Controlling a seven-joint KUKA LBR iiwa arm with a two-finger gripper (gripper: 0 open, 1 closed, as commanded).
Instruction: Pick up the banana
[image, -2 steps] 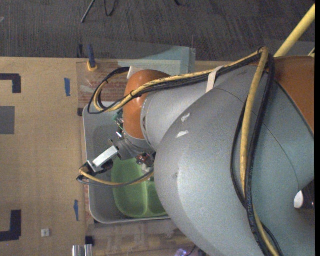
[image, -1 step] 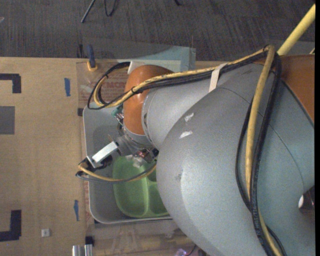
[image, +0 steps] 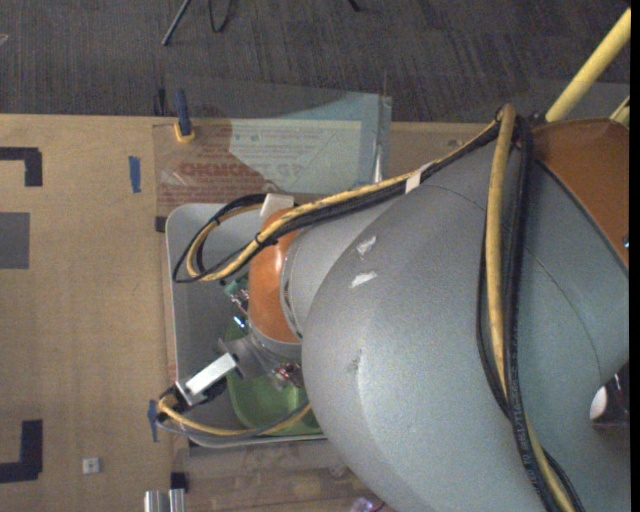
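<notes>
My grey arm (image: 450, 340) with its orange band (image: 268, 290) reaches from the right and hangs low over the white bin (image: 190, 300). It covers most of the bin's floor. The gripper (image: 250, 365) points down into the bin's near part, just above a green object (image: 265, 405), and the wrist hides most of it. A pale grey block (image: 208, 378) sticks out to the left of the wrist. Whatever lies under the arm is hidden.
Black and yellow cables (image: 215, 250) loop from the wrist over the bin's left side and along its near rim (image: 200, 425). A cardboard sheet with blue tape (image: 260, 150) lies behind the bin. The brown bench top (image: 80, 300) stretches to the left.
</notes>
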